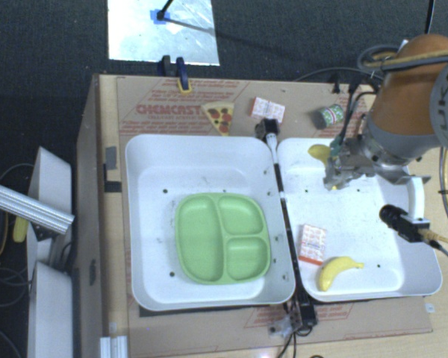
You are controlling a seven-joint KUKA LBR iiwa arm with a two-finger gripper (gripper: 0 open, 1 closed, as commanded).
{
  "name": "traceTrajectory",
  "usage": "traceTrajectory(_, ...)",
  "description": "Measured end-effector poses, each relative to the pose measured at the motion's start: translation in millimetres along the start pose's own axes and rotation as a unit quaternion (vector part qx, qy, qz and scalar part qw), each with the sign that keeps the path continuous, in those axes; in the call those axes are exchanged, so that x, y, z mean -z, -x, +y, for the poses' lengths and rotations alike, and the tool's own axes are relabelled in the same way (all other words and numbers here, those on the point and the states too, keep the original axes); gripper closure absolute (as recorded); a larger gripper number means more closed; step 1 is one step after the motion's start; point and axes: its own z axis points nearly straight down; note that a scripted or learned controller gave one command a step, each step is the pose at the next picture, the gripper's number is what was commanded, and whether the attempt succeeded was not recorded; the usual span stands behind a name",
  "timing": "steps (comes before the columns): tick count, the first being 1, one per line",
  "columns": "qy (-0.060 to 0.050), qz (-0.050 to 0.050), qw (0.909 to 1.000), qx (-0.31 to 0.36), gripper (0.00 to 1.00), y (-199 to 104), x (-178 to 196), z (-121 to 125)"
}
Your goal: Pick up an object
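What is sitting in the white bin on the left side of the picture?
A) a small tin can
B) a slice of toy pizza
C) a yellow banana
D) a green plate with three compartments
D: the green divided plate lies alone in the left bin; the banana lies in the right bin, while the can and pizza slice lie on the board behind both bins.

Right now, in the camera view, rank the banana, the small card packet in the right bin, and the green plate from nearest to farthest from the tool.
Tool sits at the right bin's far side.
1. Card packet, right bin, near the divider.
2. Banana, right bin's near edge.
3. Green plate, left bin.
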Motion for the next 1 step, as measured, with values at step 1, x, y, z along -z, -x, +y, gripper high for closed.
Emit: traceTrajectory(1,0.0,0.0,1.0,-0.001,1.0,-1.9,-10.7,-3.0)
